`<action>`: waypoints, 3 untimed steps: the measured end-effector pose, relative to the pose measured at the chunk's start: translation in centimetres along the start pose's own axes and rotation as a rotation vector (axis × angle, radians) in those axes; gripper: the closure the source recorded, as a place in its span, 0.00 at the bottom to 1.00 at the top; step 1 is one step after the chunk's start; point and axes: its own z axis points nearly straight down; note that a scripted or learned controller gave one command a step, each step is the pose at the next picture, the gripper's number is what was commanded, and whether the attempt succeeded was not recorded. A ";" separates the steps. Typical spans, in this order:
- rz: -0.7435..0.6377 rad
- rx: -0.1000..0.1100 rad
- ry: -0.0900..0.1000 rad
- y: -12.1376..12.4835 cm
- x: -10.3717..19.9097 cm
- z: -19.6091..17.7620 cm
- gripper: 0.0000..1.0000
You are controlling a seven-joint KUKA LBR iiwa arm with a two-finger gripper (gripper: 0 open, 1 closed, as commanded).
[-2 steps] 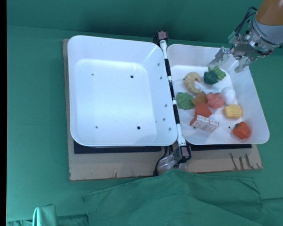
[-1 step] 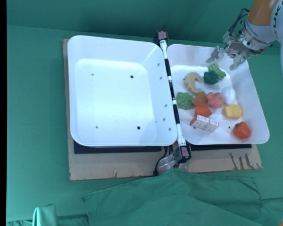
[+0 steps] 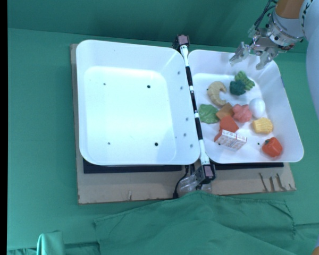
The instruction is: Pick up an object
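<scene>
My gripper point(image 3: 251, 58) hangs open above the far edge of the right bin point(image 3: 287, 116), with nothing between its fingers. Below it in that bin lie several toy foods: a green broccoli piece point(image 3: 241, 83) nearest the gripper, a tan croissant point(image 3: 218, 92), a green leaf point(image 3: 207, 113), an orange wedge point(image 3: 226, 118), a pink star-like piece point(image 3: 242, 112), a white egg point(image 3: 257, 107), a yellow corn piece point(image 3: 262, 125), a small white and red box point(image 3: 233, 139) and a red-orange pepper point(image 3: 272, 147).
The left bin point(image 3: 130, 102) sits beside the right one, with a black and white bar point(image 3: 194, 105) running along the seam between them. Both rest on a cardboard sheet point(image 3: 127, 187). Green cloth point(image 3: 202, 222) bunches up at the front.
</scene>
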 end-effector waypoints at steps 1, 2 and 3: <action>0.001 0.002 0.001 -0.1 0.0 0.0 0.00; 0.001 0.006 0.002 -0.1 0.0 0.7 0.00; 0.001 0.007 0.002 -0.2 0.0 1.9 0.00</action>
